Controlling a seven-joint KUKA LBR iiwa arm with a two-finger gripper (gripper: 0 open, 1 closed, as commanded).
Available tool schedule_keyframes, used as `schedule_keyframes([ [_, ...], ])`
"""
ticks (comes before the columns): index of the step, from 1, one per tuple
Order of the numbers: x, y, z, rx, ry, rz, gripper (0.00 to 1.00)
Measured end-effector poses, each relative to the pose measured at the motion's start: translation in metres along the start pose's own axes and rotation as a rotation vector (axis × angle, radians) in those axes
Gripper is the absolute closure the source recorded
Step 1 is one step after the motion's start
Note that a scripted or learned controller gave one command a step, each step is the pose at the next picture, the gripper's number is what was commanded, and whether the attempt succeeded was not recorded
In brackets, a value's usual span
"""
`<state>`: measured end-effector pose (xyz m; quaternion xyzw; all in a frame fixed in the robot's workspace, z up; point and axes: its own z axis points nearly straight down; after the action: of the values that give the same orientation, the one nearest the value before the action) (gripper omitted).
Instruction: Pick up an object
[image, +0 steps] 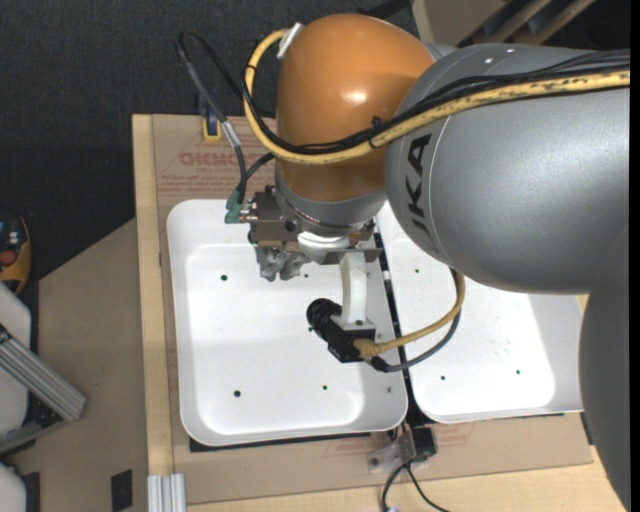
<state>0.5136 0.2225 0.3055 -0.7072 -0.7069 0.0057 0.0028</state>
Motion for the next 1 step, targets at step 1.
schedule_keyframes([
  [1, 0.002, -0.0365, -0.0004, -0.006, 0.003, -0.002, 1.0],
])
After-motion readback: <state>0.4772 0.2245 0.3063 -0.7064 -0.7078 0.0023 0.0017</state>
